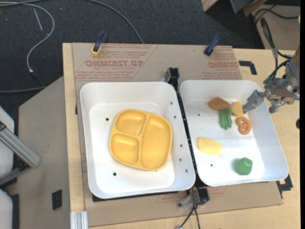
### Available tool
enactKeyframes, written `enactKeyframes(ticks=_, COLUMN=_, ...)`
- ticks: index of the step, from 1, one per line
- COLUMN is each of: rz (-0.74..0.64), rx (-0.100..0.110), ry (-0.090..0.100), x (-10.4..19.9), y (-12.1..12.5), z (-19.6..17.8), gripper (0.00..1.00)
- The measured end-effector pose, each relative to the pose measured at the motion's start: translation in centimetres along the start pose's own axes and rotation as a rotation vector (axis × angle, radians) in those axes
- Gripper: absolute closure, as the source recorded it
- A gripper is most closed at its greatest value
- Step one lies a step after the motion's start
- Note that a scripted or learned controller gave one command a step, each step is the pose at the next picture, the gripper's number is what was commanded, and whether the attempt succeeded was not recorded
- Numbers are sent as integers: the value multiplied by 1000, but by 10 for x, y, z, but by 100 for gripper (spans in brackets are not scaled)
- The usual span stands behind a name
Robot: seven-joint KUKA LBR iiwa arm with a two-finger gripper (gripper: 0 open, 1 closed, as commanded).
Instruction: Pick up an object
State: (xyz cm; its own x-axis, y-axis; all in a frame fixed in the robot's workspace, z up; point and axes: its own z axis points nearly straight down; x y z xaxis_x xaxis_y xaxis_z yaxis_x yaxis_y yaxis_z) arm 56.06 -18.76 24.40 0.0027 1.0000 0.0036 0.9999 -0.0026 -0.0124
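Hovering at the right bin's [276, 142] three-o'clock rim, the gripper [265, 100] is spread and holds nothing. Every toy food, including the nearby pretzel [243, 125], lies unpicked, so grasping remains.

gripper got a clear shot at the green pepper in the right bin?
Probably yes. The green pepper sits alone near the right bin's front corner, apart from the pale yellow piece. The gripper is over the same bin's far right side, with nothing between them.
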Motion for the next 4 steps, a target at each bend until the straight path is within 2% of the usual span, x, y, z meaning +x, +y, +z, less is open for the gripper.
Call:
enactKeyframes(ticks=1, rz=-3, rx=-12, ry=-3, x=0, y=2, z=-6, gripper=0)
enactKeyframes(ticks=2, rz=-2, rx=-6, ry=-1, x=-4, y=-5, z=41, gripper=0)
enactKeyframes(ticks=3, rz=-3, rx=-11, ry=-2, x=-9, y=1, z=98, gripper=0)
enactKeyframes(ticks=4, rz=-2, rx=-6, ry=0, x=-8, y=-5, z=141, gripper=0)
